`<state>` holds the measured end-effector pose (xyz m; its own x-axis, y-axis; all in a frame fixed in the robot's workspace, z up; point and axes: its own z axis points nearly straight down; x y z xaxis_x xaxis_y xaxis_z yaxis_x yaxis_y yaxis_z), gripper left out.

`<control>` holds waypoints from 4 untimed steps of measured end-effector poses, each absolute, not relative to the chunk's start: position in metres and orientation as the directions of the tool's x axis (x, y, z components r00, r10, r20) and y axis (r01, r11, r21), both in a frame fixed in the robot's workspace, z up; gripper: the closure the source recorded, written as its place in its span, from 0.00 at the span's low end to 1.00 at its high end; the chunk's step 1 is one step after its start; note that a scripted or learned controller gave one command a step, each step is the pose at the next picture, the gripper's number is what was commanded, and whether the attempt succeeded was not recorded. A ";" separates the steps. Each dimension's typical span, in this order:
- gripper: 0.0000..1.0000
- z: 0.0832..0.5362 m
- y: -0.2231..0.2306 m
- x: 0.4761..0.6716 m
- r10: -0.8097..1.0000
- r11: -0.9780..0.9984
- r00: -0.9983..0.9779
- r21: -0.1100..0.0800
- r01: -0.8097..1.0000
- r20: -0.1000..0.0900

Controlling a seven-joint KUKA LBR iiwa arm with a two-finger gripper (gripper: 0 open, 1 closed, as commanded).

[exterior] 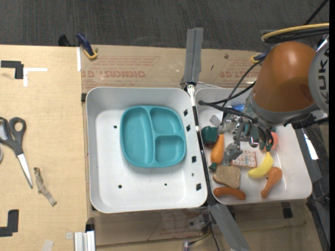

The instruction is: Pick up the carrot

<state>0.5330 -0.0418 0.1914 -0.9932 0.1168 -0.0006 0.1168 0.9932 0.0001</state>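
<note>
The carrot [218, 148] is a small orange toy with a dark green top [209, 135]. It lies near the left wall of the right bin [296, 192], pointing toward the bin's front. My gripper [239, 141] hangs low over that bin, just right of the carrot, under the orange wrist band [288, 77]. Nothing visibly sits in the gripper, and the carrot rests on the bin floor.
Around the carrot lie a bread slice [226, 175], a sausage [229, 193], a banana [261, 166], a drumstick [271, 181] and a red-white packet [244, 159]. The left bin [104, 182] holds a teal divided plate [153, 136]. Scissors [15, 145] lie on the bench at far left.
</note>
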 end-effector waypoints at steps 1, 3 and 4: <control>0.00 0.107 -0.117 0.549 0.092 0.996 -0.996 0.000 0.092 -0.001; 1.00 0.104 -0.093 0.572 -0.025 1.000 -1.000 -0.001 -0.025 -0.010; 1.00 0.192 -0.018 0.542 -0.139 0.990 -0.990 0.000 -0.139 -0.004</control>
